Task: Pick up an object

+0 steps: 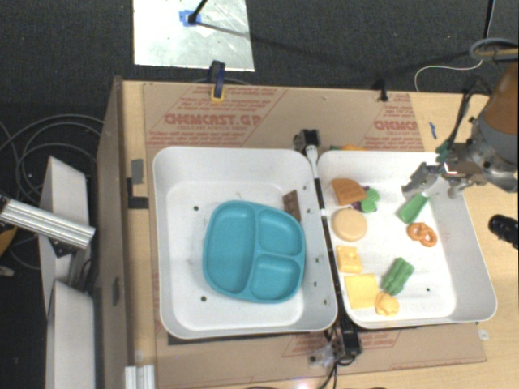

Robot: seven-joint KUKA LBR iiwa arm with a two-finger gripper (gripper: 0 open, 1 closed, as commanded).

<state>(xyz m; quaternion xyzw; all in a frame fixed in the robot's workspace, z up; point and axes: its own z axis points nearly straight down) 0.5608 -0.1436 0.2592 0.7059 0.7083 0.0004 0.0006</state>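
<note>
In the camera view, the arm (499,128) reached in from the right, and its gripper (438,181) hung over the right bin (478,298) near that bin's far right corner. Whether the gripper was spread or pressed together could not be told at this slant, and nothing could be made out pinched in it. Just beside and below the gripper lay a green cylinder (412,209), close to the bin's right wall; its long axis ran on a diagonal, the upper end pointing toward the gripper and the lower end toward the bin's middle. It looked like the nearest thing to take, so the coming move probably called for a short drop toward the near side with the grip set across that diagonal. A pretzel (422,233) lay just beside the cylinder's lower end and could get in the way. Toward the bin's left wall sat a round biscuit (350,224). The left bin (174,168) carried a blue divided plate (254,250).
</note>
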